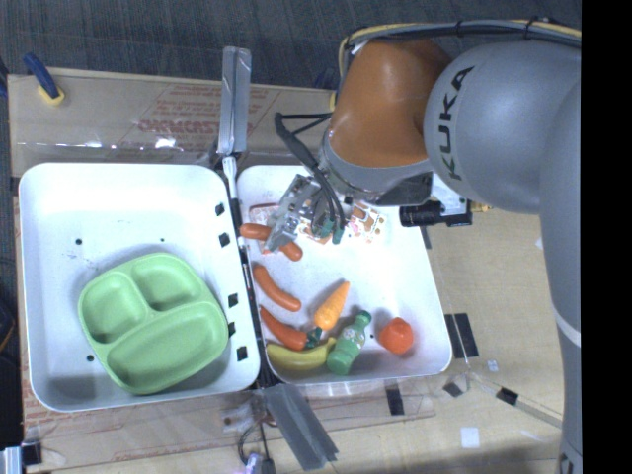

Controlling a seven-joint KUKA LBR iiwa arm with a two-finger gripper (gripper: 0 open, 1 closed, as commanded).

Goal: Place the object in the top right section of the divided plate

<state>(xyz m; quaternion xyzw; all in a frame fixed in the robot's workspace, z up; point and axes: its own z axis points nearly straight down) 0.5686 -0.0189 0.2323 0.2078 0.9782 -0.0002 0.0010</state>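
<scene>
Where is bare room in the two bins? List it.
Left white bin: bare floor along its top, above the green divided plate. Right white bin: a bare strip right of the orange carrot. Crowded along its bottom, around the yellow banana.

arm (pixel 504 117): grey, black KUKA lettering | orange band (pixel 385 102) | black cables (pixel 296 136)

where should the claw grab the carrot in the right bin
Take the carrot across its thick orange middle, coming straight down from above. It lies flat and slanted, narrow tip up-right, green end low near the banana and green bottle. The upper half has free space on both sides, so close across its width there.
</scene>
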